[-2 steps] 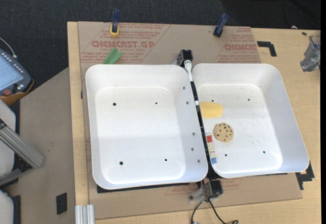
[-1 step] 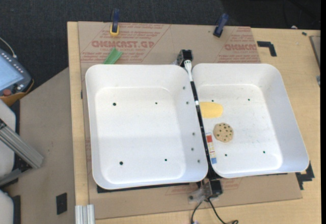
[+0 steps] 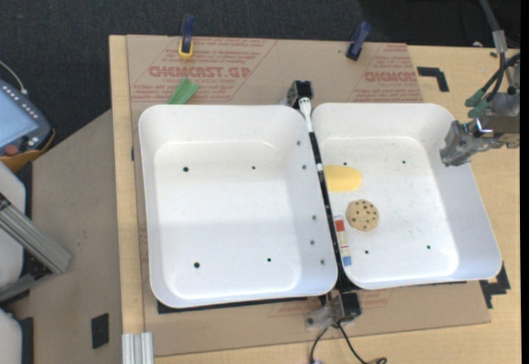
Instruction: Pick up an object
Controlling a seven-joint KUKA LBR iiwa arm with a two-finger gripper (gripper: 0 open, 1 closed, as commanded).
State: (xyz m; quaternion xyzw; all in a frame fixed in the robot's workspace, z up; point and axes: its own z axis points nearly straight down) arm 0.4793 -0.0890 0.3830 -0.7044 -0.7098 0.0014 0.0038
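Cookie [image 3: 362,215] in right bin [image 3: 463,259] | pincer [image 3: 457,147] well apart, at rim | grip state unclear

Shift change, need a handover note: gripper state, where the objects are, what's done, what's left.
Gripper: at the right bin's right rim, holding nothing visible; finger state unclear.
Objects: yellow piece and cookie lie in the right bin's left part, beside the divider rail.
Done: nothing picked yet.
Left: reach over to an object, grasp, lift.
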